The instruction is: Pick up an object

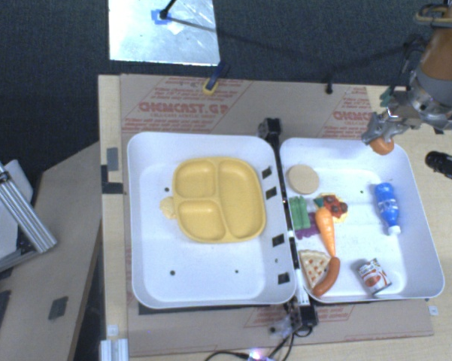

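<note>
A small orange ball [381, 145], seemingly light, smooth and slippery, is seen pinched at its sides in the gripper [379, 136], above the right bin's [417, 173] far rim

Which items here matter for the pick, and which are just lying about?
In play: hand, orange object at its tip.

Lying about: yellow divided plate, blue bottle, can, carrot, sausage, pizza slice, round cookie.

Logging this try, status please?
Gripper over right bin's far edge, fingers shut on small orange object. Blue bottle, can below.
</note>
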`<state>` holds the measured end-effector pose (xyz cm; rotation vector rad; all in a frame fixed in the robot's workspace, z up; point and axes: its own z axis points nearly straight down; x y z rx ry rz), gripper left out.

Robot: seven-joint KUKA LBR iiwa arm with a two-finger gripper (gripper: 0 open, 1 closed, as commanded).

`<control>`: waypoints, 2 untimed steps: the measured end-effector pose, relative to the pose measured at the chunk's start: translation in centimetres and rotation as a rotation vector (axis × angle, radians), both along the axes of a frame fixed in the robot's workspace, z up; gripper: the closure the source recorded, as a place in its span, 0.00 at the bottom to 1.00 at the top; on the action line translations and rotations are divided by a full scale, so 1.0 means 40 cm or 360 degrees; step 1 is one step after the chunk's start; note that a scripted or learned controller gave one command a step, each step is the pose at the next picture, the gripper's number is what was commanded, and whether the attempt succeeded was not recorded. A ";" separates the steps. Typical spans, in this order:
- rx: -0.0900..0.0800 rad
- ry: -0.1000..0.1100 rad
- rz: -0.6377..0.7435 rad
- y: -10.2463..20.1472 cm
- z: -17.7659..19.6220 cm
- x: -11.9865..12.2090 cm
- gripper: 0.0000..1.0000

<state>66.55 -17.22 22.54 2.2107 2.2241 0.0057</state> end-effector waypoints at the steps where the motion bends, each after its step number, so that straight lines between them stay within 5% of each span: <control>1: 0.0003 0.0006 0.0004 0.136 0.025 -0.010 1.00; 2: 0.0005 0.0008 0.0005 0.262 0.006 -0.027 1.00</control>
